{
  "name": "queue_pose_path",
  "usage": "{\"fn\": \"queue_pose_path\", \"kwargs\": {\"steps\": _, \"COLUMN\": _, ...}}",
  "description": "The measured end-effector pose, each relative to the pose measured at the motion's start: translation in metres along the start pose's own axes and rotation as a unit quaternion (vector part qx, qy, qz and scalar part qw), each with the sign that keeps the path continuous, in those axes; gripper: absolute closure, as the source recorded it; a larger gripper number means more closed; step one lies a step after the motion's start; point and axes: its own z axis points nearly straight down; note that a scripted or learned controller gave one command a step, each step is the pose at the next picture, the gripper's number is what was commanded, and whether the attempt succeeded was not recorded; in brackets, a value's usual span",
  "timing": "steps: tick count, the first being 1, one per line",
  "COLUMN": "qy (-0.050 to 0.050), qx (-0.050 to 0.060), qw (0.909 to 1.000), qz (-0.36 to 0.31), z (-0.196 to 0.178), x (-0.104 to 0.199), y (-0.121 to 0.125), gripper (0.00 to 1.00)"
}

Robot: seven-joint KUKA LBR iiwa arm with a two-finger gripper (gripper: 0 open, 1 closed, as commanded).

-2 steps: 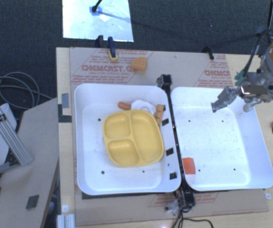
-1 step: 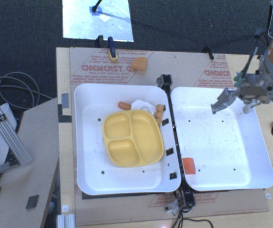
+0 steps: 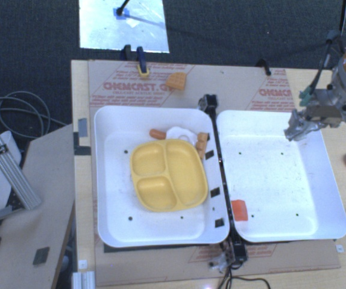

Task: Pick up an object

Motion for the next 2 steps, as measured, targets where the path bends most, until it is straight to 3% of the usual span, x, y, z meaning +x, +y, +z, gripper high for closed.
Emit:
{"fn": "queue_pose_path", "kwargs": {"steps": 1, "qy": 0.0, "qx": 0.0, "qw": 1.0, "qz": 0.0, "z": 0.0004, "x": -0.0001, "y": -0.0001, "gripper": 0.0}}
{"fn": "queue_pose_path", "kwargs": {"steps": 2, "qy": 0.0, "qx": 0.0, "qw": 1.0, "qz": 0.0, "z": 0.0004, "x": -0.0001, "y": -0.0001, "gripper": 0.0}}
